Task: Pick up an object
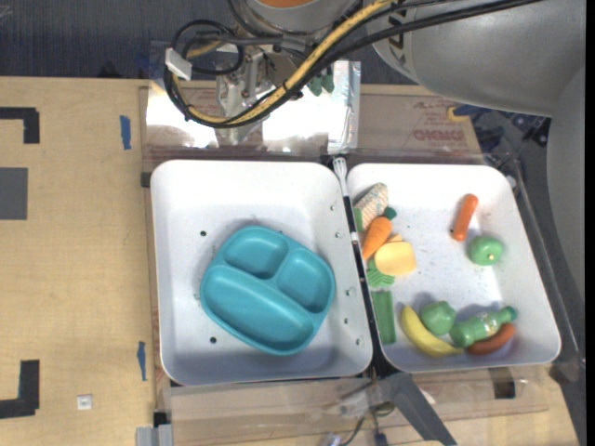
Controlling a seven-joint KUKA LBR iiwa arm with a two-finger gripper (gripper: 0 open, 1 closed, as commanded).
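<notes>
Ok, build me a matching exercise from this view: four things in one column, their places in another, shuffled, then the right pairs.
Things:
1. teal divided plate
2. banana
3. small orange carrot
4. gripper

Places:
A. near edge of the right bin
B. above the bins' far edge
C. left bin
D. far part of the right bin

Pairs: 1-C, 2-A, 3-D, 4-B

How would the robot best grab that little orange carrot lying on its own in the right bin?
Probably from straight above, fingers closing across the middle of the carrot. It lies flat and slim, running roughly top to bottom in the view, so its narrow width suits a pinch. Bare floor of the right bin on both sides leaves room for the fingers.
</notes>
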